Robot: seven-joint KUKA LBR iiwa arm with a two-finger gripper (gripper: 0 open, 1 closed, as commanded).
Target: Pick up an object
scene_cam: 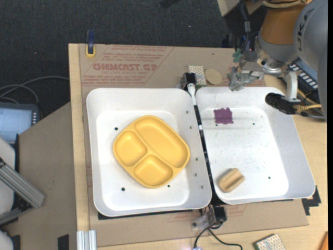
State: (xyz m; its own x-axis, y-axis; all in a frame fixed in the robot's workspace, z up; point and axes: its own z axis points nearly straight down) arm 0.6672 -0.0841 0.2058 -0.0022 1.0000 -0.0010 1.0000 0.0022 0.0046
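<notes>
Two white bins sit side by side on a table. The tool (240, 79) hovers at twelve o'clock above the right bin (291, 155), nothing visibly between its fingers; whether they're parted, I cannot tell. Inside lie a purple piece (224, 116) and a tan block (231, 179), both within reach. A yellow divided plate (150, 150) fills the left bin (99, 139).

Yellow plate (151, 151), purple block (223, 116), tan cylinder (231, 179)
</notes>
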